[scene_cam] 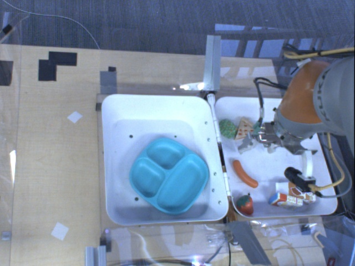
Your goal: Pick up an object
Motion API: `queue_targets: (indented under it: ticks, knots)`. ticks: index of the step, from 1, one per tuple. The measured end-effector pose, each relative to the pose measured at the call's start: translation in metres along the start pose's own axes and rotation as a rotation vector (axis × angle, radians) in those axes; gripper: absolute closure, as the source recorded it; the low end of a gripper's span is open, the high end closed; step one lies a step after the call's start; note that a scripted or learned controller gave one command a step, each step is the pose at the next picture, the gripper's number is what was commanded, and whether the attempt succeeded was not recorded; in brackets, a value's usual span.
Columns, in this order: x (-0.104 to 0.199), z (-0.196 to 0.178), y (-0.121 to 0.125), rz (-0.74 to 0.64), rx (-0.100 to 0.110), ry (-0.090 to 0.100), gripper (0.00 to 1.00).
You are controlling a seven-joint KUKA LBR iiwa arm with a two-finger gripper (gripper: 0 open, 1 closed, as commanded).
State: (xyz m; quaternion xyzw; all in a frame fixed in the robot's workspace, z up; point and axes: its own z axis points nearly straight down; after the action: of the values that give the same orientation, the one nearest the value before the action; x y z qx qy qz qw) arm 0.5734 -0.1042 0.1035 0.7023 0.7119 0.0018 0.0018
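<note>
Bins sit side by side on the wooden bench: the left bin [116, 148] holds a blue divided plate [169, 174], the right bin [327, 206] a scatter of toy food. The grey arm [327, 101] reaches in from the right, its gripper [256, 139] low over the right bin's upper left part, just beside a tan cracker [243, 129] and a green broccoli piece [227, 128]. Whether it grasps anything cannot be told. An orange sausage [244, 173], a red strawberry [244, 204] and a small carton [287, 199] lie nearer the front edge.

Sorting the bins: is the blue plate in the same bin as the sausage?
No: the blue plate lies in the left bin, the sausage in the right bin.
</note>
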Motion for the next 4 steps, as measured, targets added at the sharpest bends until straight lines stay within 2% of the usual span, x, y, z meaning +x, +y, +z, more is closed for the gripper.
queue_targets:
  ticks: [1, 2, 3, 4]
  knots:
    - [0.014, 0.013, -0.039, -0.079, -0.01, -0.003, 0.0]
    - [0.005, 0.013, -0.059, 0.15, -0.012, -0.001, 0.0]
    - [0.005, 0.001, -0.057, 0.15, -0.018, -0.003, 1.0]
    - [0.005, 0.001, -0.057, 0.15, -0.018, -0.002, 0.0]
